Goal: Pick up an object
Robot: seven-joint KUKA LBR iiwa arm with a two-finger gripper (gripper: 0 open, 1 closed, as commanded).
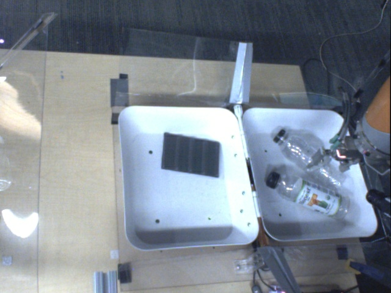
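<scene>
Two clear plastic bottles with black caps lie in the right bin (287,232). The upper bottle (297,145) has no label and lies with its cap toward the bin's upper left. The lower bottle (308,195) carries a green and orange label and lies across the bin's middle. My gripper (330,155) reaches in from the right edge, low over the bin, at the right end of the upper bottle and just above the lower one. The grey arm with its orange band (377,112) rises behind it.
A flat dark ribbed rectangle (190,155) lies in the left bin (125,182). A metal divider strip (241,78) stands behind the seam between the bins. Cables hang at the right edge, near the arm.
</scene>
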